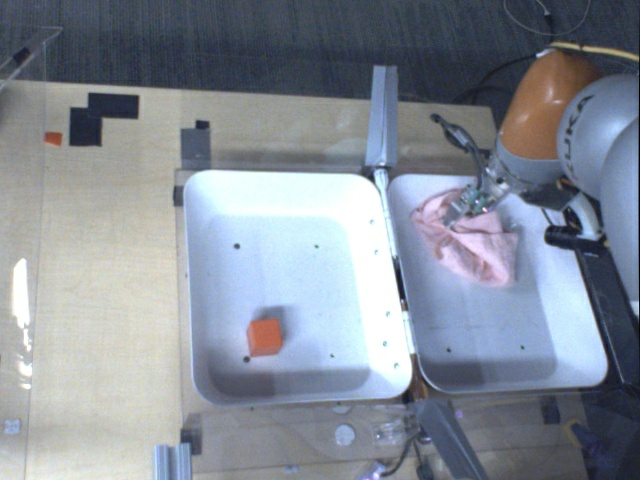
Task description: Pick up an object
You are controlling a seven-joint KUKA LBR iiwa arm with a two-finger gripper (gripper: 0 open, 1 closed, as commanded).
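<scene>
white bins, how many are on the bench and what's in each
2. The left bin holds an orange block near its front left. The right bin holds a pink cloth at its back, where the gripper is.

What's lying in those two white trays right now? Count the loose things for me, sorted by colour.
Orange: 1, a small orange cube in the left white tray.
Pink: 1, a crumpled pink cloth in the right white tray, with the robot's claw at its upper edge.
Total: 2
</scene>
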